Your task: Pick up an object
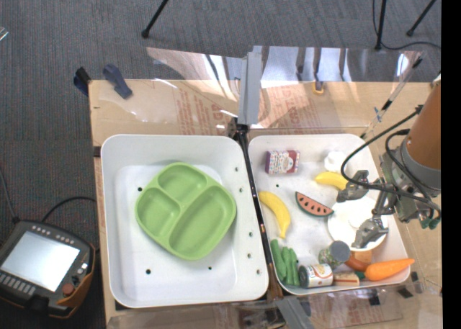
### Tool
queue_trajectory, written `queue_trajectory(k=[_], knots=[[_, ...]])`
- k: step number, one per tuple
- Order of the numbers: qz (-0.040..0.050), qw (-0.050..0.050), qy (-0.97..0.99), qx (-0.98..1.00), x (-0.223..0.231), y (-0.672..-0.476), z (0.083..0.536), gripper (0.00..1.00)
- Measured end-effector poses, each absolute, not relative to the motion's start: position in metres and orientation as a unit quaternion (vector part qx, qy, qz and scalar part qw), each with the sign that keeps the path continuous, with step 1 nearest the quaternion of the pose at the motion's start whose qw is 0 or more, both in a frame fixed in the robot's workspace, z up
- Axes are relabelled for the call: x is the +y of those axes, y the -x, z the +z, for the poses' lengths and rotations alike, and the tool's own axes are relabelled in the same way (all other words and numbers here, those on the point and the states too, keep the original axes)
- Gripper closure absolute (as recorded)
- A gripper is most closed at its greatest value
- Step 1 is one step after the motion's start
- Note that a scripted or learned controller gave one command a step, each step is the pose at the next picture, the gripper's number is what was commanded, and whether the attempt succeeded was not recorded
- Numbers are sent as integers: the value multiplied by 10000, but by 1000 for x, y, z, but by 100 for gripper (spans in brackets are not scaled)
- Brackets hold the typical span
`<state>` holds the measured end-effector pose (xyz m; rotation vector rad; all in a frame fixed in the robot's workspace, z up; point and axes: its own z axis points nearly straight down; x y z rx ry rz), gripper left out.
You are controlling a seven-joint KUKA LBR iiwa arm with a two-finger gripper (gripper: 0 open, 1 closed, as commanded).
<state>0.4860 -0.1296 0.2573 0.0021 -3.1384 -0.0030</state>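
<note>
- On the bench [166, 115], two white bins sit side by side, the left bin [122, 169] and the right bin [310, 140] touching along a shared middle edge.
- Across the left bin lies a green divided plate [186, 209], with three compartments, resting flat near the bin's centre.
- From the right edge reaches the arm [432, 140], grey with an orange band, ending above the right half of the right bin.
- At its end the gripper [362, 212] hangs over a round white plate [346, 221]; its two metal fingers [353, 191] stand spread apart, with nothing between them.
- Along the right bin's left side lies a yellow banana [277, 212], just beside the middle edge.
- Near the bin's lower right corner lies an orange carrot [387, 269], pointing right.
- Below the banana lies a bunch of green beans [287, 263], near the bin's front wall.
- Between the banana and the white plate lies a watermelon slice [313, 205].
- Toward the back of the right bin stands a small purple carton [282, 162].
- Right of the carton lies a smaller yellow piece [330, 178], just beside the gripper's upper finger.
- At the front lies a small can [315, 275] on its side, next to the beans; a round grey-topped item [336, 253] sits just above it, too unclear to name.
</note>
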Motion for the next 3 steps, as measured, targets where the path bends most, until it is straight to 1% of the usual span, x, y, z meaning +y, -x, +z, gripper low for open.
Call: queue_trajectory(k=[1, 2, 3], knots=[[-21, 60, -34, -10000, -118, -549, 140, 0], [-17, 31, -82, -10000, -97, -615, 88, 0], [-2, 0, -240, -9997, -183, -579, 87, 0]])
